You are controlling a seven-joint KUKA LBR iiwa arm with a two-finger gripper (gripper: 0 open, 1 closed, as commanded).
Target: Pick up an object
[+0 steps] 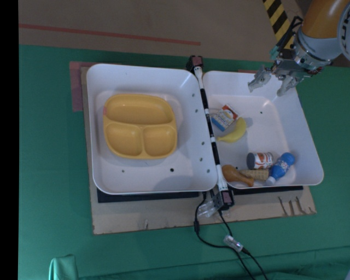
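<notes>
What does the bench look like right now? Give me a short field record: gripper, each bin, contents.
gripper: fingers spread open, nothing between them, above the right bin's far edge
left bin: holds a yellow divided plate
right bin: banana touching a small carton near the divider; can, blue bottle, ice cream cone and drumstick clustered at the near edge
task state: nothing picked yet

A green cloth (49, 164) covers the counter; beyond it lies brown floor (136, 22) with a red line (109, 34) and yellow-black hazard tape (278, 15).
</notes>
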